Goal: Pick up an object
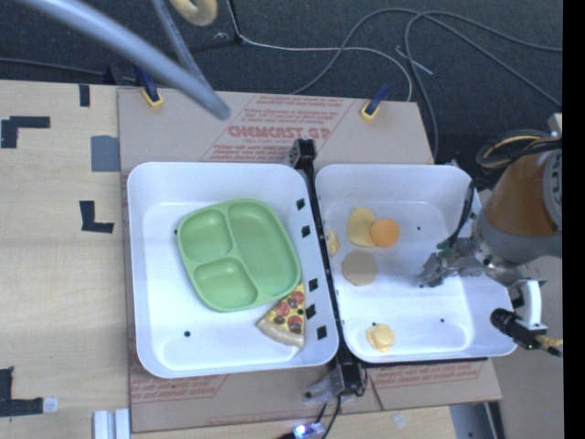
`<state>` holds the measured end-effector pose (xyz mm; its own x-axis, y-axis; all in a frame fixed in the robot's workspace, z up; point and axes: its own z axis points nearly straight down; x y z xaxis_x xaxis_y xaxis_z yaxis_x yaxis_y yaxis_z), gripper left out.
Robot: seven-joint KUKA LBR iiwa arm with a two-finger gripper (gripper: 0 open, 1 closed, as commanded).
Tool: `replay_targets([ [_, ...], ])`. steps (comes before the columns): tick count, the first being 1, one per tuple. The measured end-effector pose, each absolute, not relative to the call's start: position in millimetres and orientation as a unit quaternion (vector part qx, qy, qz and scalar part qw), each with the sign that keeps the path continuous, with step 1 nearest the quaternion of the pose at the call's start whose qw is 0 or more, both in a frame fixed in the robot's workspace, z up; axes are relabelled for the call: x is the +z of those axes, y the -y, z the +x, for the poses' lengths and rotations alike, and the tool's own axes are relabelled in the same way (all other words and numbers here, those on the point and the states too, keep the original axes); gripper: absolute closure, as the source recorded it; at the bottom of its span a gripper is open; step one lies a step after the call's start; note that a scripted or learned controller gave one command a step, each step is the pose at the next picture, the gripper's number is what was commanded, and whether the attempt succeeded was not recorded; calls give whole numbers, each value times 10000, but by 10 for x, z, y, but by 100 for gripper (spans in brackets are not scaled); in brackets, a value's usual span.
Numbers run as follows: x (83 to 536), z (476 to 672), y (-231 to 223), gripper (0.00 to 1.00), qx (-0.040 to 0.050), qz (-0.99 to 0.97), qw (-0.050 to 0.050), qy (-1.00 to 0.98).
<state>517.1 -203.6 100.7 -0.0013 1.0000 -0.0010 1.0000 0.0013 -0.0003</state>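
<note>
The right bin (411, 179) holds a pale yellow piece (360, 227) with an orange ball (385, 233) against it, a tan round disc (359, 268) below them, and a small yellow piece (380, 337) near the front wall. My gripper (435, 273) hangs low over the right side of this bin, to the right of the tan disc and apart from it. Nothing shows between its fingers. The left bin (151, 190) holds a green divided plate (239, 254) and a pizza slice (286, 316) at its front right corner.
The arm's grey wrist and orange band (516, 199) stand over the right bin's right wall. A black divider (318, 245) separates the bins. Cables run across the dark floor behind, and a grey pole (119, 35) crosses the upper left.
</note>
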Motion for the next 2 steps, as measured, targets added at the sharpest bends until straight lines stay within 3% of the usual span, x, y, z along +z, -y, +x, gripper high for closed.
replay_targets([
  [2, 2091, 5258, 2029, 100, 6, 7066, 14, -7076],
])
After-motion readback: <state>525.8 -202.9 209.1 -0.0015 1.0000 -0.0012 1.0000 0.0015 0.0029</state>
